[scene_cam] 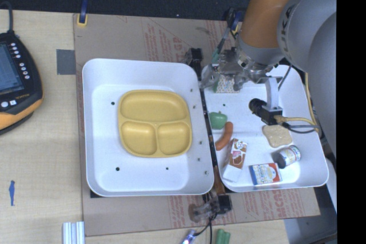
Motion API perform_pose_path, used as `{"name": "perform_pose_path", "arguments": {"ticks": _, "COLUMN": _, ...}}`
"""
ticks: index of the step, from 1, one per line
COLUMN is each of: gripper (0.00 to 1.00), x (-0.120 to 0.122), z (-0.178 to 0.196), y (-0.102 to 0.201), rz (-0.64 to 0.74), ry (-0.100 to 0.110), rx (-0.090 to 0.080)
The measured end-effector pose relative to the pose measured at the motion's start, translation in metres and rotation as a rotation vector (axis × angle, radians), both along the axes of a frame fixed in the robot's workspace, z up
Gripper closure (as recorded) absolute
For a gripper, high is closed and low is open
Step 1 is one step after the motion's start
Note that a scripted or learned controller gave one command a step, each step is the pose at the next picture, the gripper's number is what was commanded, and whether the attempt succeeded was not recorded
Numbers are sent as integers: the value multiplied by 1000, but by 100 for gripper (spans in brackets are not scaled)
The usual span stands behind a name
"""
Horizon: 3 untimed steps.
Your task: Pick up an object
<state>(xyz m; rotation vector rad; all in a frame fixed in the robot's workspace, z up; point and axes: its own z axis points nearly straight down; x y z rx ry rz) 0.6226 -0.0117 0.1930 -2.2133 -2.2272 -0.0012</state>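
Hovering over the right bin (309, 177), the gripper (229, 78), fingers' state unclear, should centre on the hot dog (223, 136) before closing.

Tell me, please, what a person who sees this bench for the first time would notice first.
Most striking is the yellow plastic divided plate, lying alone in the middle of the left white bin. Next comes the big grey arm with its orange band, reaching in from the right over the far end of the right white bin. That bin holds small food items, among them an orange sausage.
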Motion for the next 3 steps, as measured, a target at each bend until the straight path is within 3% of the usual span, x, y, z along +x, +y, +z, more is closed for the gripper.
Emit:
{"name": "perform_pose_path", "arguments": {"ticks": 1, "gripper": 0, "x": 23, "z": -50, "y": -90, "rz": -6, "ry": 1, "rx": -2}}
{"name": "perform_pose_path", "arguments": {"ticks": 2, "gripper": 0, "x": 0, "z": 0, "y": -36, "rz": -4, "ry": 2, "rx": 0}}
{"name": "perform_pose_path", "arguments": {"ticks": 3, "gripper": 0, "x": -81, "z": -1, "y": -28, "rz": -2, "ry": 4, "rx": -3}}
